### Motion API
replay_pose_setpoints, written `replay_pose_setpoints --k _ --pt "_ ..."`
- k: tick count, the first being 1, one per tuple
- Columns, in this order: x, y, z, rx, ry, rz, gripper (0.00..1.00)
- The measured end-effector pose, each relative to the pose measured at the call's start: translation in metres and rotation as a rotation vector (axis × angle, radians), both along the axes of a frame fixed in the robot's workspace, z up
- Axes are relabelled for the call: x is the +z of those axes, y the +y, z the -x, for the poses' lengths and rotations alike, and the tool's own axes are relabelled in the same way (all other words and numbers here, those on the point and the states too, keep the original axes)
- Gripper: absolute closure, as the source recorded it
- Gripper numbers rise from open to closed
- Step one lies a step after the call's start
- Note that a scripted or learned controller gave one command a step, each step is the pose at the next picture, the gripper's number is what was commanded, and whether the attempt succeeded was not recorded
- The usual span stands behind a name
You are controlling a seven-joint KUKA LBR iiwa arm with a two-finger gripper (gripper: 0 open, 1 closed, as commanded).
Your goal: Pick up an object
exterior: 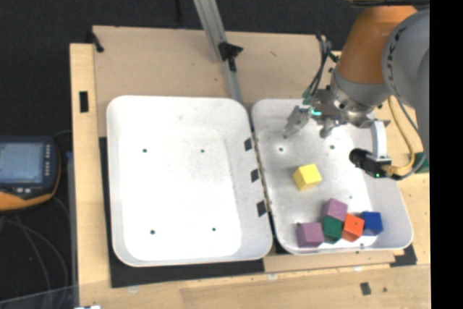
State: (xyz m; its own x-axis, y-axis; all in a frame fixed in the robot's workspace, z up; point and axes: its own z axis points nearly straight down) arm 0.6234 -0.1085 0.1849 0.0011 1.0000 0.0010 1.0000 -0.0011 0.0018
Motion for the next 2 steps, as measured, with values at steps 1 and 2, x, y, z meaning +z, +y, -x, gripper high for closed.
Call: replay_pose_setpoints --k 1,2 --pt "0.0126 0.0683 -0.0141 0.01 -0.001 -0.001 0.0" --pt "0.0118 0.0641 -0.0132 0.004 0.001 0.0 0.0"
